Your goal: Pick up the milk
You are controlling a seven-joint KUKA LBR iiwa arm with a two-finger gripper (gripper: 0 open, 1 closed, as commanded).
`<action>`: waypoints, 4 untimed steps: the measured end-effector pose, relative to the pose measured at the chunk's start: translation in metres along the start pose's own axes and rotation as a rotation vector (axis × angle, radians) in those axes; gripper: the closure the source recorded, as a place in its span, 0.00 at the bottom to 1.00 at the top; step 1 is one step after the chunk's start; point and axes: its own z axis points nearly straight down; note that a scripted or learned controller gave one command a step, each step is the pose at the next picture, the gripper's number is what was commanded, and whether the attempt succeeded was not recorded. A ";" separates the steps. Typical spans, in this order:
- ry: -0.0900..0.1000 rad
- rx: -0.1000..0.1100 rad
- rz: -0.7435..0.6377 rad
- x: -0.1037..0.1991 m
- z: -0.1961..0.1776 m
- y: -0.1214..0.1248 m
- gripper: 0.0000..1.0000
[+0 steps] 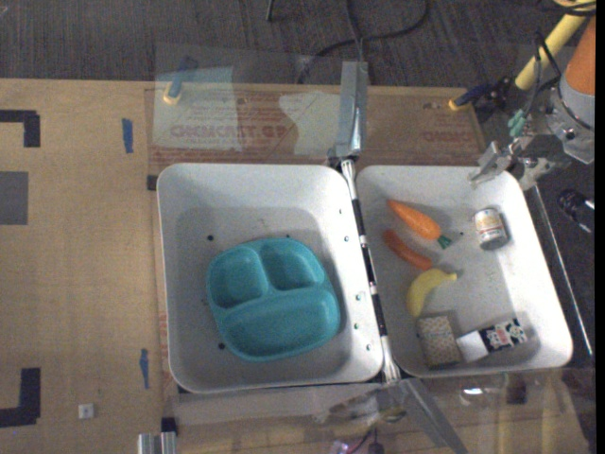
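The milk [493,339] is a small white carton with a black cow pattern, lying on its side at the front of the right bin [553,291]. My gripper [506,165] hangs over the far right corner of that bin, well behind the milk and apart from it. Its fingers look spread open with nothing between them.
The right bin also holds an orange carrot [417,222], a thinner red-orange vegetable [406,250], a yellow banana [427,289], a small can [490,227] and a tan square [437,339] touching the milk's left end. A teal divided plate [272,297] lies in the left bin [189,206].
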 end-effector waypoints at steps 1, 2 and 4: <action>-0.002 -0.003 0.083 0.044 -0.036 0.002 0.00; 0.000 0.000 0.005 0.010 0.071 -0.043 0.00; -0.001 -0.002 0.123 -0.048 0.138 -0.004 0.00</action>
